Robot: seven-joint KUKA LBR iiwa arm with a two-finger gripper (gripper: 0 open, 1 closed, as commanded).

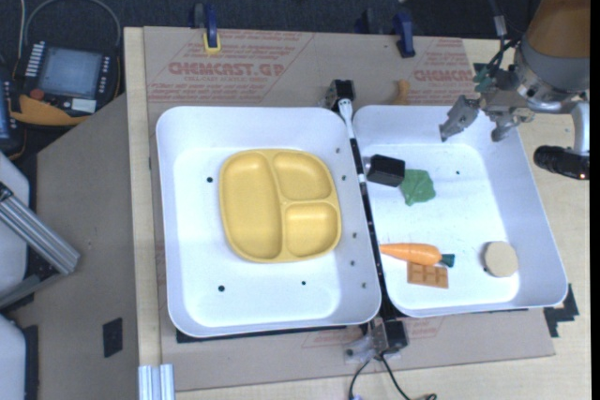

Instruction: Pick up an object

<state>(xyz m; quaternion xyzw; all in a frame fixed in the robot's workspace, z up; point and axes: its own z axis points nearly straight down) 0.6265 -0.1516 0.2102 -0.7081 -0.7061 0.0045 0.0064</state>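
Arm (559, 23) running off frame at upper right, wrist partly cut off. Gripper (478, 119) hovering over right bin (525, 201) rear edge, fingers spread apart, holding nothing. Carrot (411, 252) lying well below gripper, long axis left-right, green end pointing right. Black block (385, 170), green piece (418, 186) sitting below-left; shapes proving hard to make out.

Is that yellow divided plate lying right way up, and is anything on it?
Right way up and empty: the yellow three-compartment plastic plate lies flat in the left white bin, its hollows facing up, showing bare yellow.
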